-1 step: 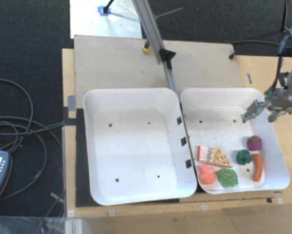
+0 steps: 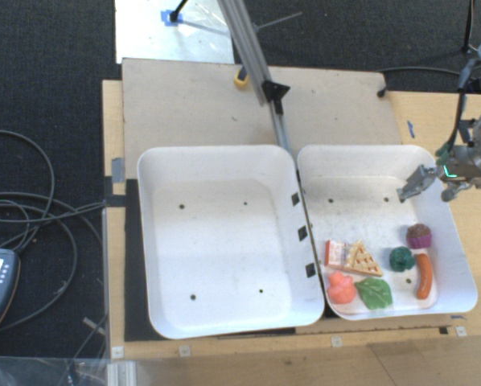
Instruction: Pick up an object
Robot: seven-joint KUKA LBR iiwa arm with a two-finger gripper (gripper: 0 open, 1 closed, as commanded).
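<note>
Dark carpet surrounds a pale wooden bench [image 2: 248,103] that bears two shallow white bins side by side. All the small things lie in the right bin [image 2: 361,175], gathered along its near edge: a purple-topped cupcake toy [image 2: 419,235], a dark green round piece [image 2: 400,258], an orange sausage [image 2: 423,275], a waffle wedge [image 2: 361,260] touching a red-and-white packet [image 2: 335,253], a pink-red lump [image 2: 342,287] and a green leaf [image 2: 375,293] just beside it. Above the far right part of that bin hangs the gripper [image 2: 421,182], its two grey fingers spread apart with nothing between them, well apart from the toys. Only small dark dots mark the floor of the left bin [image 2: 216,175]. Beyond the bins a grey pole [image 2: 248,43] slants across the bench, and black cables [image 2: 31,215] curl on the carpet to the left.
</note>
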